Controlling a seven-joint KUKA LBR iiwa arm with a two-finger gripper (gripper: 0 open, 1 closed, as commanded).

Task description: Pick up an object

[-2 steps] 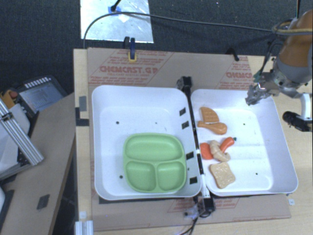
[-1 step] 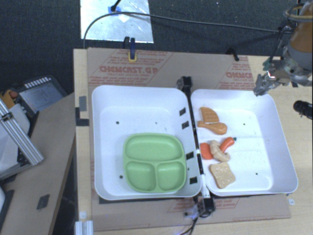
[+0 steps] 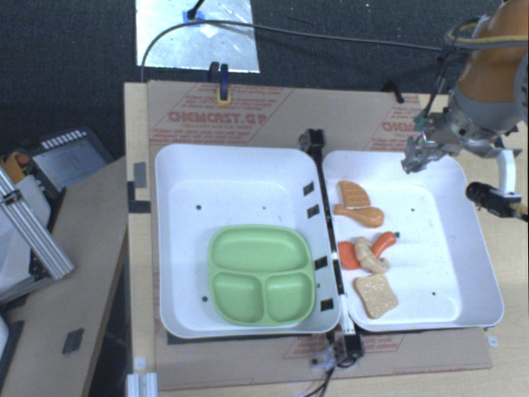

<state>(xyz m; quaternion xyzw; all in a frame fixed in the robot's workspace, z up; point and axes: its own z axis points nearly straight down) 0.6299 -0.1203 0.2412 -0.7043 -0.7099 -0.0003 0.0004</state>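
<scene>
The right bin holds several toy foods. An orange chicken-leg shape lies near its upper left. Lower down sit a red pepper, a beige piece over an orange-red piece, and a slice of toast. My gripper hangs above the bin's far edge, up and to the right of the food, with nothing seen in it.
The left bin holds a green divided plate. A black divider clip strip runs between the bins. A black cable and a metal sheet lie beyond the bench; a clamp stands at the back edge.
</scene>
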